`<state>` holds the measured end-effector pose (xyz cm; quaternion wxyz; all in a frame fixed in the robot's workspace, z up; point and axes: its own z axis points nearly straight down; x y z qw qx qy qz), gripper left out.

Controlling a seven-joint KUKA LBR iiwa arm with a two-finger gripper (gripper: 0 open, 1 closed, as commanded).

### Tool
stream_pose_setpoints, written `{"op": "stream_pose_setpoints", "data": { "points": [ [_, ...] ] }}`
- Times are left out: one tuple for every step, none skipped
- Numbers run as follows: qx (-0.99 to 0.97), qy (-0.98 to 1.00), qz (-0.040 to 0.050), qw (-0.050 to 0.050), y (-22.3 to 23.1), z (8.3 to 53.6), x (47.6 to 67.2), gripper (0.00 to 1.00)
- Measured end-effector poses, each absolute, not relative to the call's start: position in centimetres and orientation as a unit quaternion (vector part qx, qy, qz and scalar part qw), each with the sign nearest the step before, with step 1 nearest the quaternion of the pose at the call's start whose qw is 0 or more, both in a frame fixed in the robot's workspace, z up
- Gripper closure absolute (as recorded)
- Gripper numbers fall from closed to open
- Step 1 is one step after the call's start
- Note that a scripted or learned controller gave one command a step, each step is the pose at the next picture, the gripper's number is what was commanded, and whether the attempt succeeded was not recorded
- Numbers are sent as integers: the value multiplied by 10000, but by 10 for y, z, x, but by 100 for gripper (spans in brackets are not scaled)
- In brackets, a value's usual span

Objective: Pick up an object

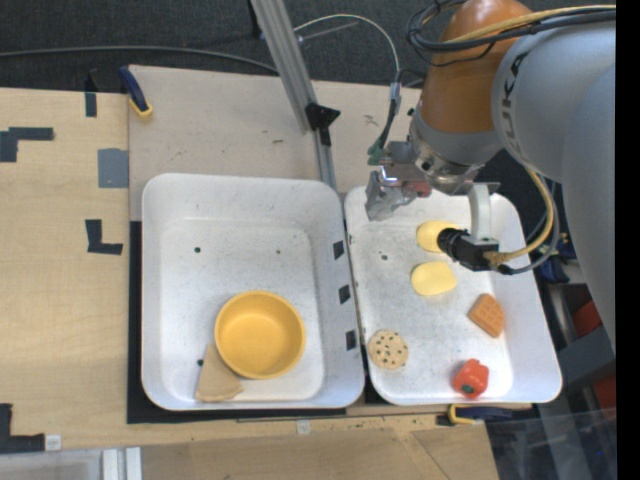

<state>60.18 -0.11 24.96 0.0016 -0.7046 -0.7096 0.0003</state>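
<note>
My gripper [384, 202] hangs over the far left corner of the right bin [530, 368], with nothing seen in it. In that bin lie a yellow lemon-like piece [431, 235] and a second pale yellow one [433, 279], both a little right of and nearer than the gripper. An orange waffle-textured wedge [488, 315] lies toward the right. A chocolate-chip cookie [387, 349] sits near the front left, and a red pepper-like toy [472, 377] lies at the front.
The left bin [170, 208] holds a yellow bowl [259, 334] with a tan triangular piece [216, 380] beside it at the front. A slanted metal pole [292, 58] rises behind the bins. Black cabling [470, 250] hangs beside the far lemon-like piece.
</note>
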Motion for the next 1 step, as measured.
{"op": "stream_pose_setpoints", "data": {
  "points": [
    [-7047, -7095, 10, 21, 55, 232, 583, 100]
  ]
}}
